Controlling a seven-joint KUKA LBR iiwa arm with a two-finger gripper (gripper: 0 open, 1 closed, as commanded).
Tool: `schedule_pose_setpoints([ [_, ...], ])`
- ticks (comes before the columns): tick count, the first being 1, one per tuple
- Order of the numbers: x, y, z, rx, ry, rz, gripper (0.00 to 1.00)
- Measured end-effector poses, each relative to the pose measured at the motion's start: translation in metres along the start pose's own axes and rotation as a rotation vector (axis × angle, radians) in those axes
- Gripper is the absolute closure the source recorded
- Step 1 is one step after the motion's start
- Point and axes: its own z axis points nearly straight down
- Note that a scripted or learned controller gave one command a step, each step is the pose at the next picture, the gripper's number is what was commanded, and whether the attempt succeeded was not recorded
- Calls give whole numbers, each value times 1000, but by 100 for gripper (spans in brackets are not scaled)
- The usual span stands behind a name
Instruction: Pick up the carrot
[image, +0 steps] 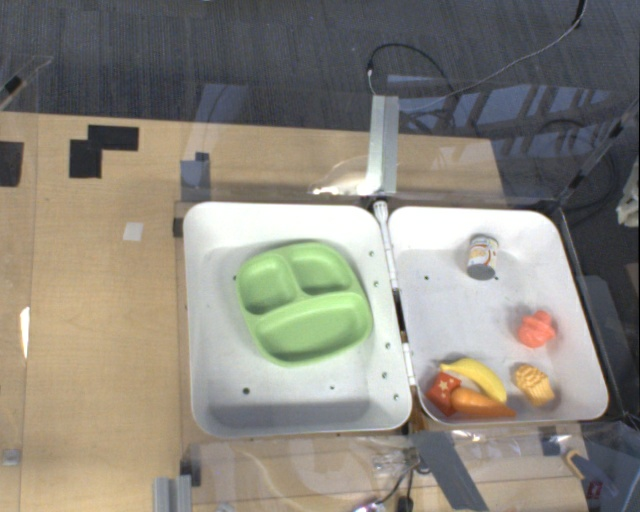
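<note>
A divided plate (303, 303) is set in the left bin (215, 400), while a can (482, 256) stands behind the carrot (480, 404), banana (478, 377) and other food in the right bin (440, 300).

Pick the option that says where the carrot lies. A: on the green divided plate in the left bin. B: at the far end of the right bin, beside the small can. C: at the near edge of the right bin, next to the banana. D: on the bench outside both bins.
C: the carrot lies along the near edge of the right bin, just below the banana, far from the small can.
</note>
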Motion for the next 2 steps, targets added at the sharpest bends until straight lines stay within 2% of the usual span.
schedule_pose_setpoints([
  [1,54,43,-39,1,-1,-230,100],
  [2,76,71,-40,0,-1,-475,100],
])
